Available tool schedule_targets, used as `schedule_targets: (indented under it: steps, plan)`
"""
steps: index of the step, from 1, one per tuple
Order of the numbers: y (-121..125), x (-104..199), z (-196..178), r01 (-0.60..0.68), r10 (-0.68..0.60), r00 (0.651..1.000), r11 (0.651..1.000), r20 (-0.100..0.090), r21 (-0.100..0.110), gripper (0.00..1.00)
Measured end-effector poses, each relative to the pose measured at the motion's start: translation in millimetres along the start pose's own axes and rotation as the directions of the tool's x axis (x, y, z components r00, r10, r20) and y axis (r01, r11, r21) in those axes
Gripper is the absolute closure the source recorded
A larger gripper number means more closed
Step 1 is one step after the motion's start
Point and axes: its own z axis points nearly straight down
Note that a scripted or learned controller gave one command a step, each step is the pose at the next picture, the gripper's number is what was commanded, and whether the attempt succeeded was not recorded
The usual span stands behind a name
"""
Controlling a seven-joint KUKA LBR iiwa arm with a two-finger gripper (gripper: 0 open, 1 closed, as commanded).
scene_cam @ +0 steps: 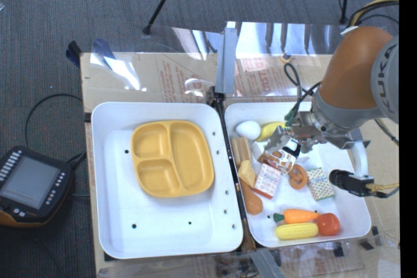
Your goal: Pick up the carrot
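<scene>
Over the right bin, above its upper middle, my gripper hangs low among the clutter, with my grey arm and its orange band rising behind me toward the right edge. From this camera I cannot tell how my tool stands, nor whether anything is in it.

Just beside me on the left sit a white egg and a yellow piece next to it. Directly below me lies a red-and-white packet, with a small printed carton nearly under my tip. A round brown piece and a speckled square block lie a little below and to my right.

The carrot is well below me, near the bin's front wall, lying on its side with its green end pointing left. A corn cob lies just beneath it, and a red tomato touches its right end.

Far to my left, in the left bin, rests a yellow divided plate.
</scene>
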Motion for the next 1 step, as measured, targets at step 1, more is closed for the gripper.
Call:
schedule_targets:
  steps: [1]
  plan:
    - [-72.3, -40.5, 78.0, -0.144, 0.144, 0.990, 0.989, 0.000, 0.008, 0.00]
